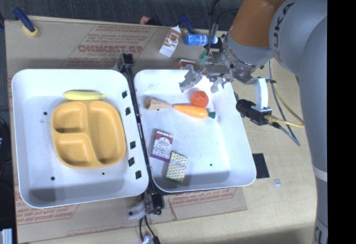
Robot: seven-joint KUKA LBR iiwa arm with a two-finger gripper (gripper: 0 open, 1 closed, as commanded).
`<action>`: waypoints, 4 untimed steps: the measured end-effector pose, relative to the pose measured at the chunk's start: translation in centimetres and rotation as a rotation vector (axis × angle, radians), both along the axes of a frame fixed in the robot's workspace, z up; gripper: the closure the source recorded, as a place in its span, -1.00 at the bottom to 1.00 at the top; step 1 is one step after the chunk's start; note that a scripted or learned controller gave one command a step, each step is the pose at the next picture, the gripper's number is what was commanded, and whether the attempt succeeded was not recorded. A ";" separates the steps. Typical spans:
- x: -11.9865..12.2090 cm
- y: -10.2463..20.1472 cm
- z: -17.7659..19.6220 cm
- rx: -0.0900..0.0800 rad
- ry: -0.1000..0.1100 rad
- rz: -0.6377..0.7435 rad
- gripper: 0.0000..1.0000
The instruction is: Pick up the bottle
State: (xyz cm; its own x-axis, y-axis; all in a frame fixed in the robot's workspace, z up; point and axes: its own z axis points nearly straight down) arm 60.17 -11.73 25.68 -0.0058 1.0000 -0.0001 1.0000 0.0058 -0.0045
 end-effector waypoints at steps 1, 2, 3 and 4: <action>0.0 0.0 1.0 0.000 0.002 0.005 1.00; -11.8 1.8 -12.1 0.001 0.003 -0.283 1.00; -12.5 -5.0 -0.7 0.000 -0.003 -0.118 1.00; -12.6 -7.8 -3.5 -0.001 0.000 -0.705 1.00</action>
